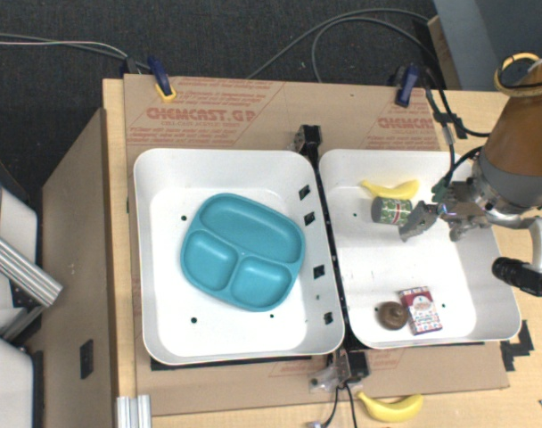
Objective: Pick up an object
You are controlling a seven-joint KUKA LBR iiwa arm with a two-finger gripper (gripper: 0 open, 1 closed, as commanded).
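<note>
In the right bin (485, 275), a small green-labelled can (391, 209) lies on its side just below a yellow banana (390, 188). Near the bin's front edge sit a red and white box (421, 310) and a brown round object (393, 316). My gripper (436, 224) hangs over the middle right of this bin, open, with nothing between its fingers. Its left finger (414, 222) is close beside the can's right end; whether it touches the can I cannot tell.
The left bin (155, 239) holds a teal divided plate (242, 250). A second banana (395, 406) lies outside the bins at the bench's front edge. Blue clamps (161, 76) and cables (360, 25) sit along the back of the cardboard base.
</note>
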